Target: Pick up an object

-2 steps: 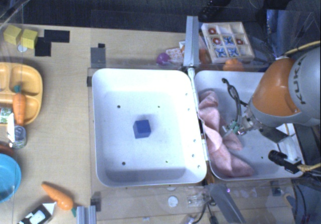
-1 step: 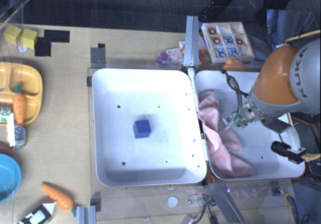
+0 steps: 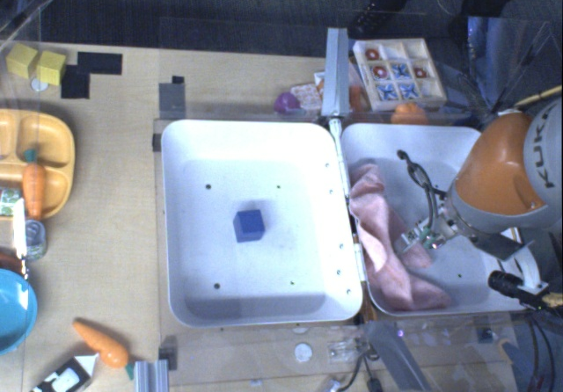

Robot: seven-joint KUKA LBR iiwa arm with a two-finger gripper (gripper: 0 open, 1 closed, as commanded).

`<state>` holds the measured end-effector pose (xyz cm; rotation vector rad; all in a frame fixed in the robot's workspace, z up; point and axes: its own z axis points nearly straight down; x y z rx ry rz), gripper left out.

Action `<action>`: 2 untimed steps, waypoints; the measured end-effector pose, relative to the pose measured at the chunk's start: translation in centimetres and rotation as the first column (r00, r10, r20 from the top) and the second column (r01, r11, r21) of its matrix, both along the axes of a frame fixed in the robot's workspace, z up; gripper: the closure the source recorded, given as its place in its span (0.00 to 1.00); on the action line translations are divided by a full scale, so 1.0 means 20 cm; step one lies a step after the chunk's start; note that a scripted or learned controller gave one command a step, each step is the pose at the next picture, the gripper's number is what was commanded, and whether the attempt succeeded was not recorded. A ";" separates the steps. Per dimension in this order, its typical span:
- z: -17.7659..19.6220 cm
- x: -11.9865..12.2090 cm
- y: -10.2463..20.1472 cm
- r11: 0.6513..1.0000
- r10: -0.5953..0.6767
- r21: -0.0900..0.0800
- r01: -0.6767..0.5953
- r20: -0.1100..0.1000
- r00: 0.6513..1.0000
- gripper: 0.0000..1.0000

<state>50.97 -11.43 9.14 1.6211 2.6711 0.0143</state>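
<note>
Two bins: shallow white plastic bins side by side on the wooden bench, left bin (image 3: 185, 294) and right bin (image 3: 457, 140), sharing a centre wall.
Near edge: an orange toy carrot (image 3: 103, 343) lies on the bench at about 7 o'clock from the left bin, outside it.
My gripper: my two-finger gripper (image 3: 420, 239) is low in the right bin, at the right-hand edge of the cloth; whether it is spread or closed I cannot tell, and I see nothing held in it.
Pink cloth: a crumpled pink fabric cloth (image 3: 380, 232) lies along the left wall of the right bin, at 9 o'clock from my gripper and just beside it, perhaps touching.
Cloth handling: I judge it light, soft and limp; it will drape and may slip out, so a raised fold near its right edge looks the best place to pinch.
Blue cube: a small blue block (image 3: 249, 224) sits alone near the middle of the left bin, well apart from me at 9 o'clock.
Cube handling: probably light and rigid; flat opposite faces would suit a square grasp.
Far side: a flat box with a red and blue pattern (image 3: 398, 72) rests beyond the right bin at 12 o'clock.
</note>
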 end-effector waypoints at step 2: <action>0.07 0.02 0.00 1.000 0.001 -0.003 -0.001 0.014 1.000 0.00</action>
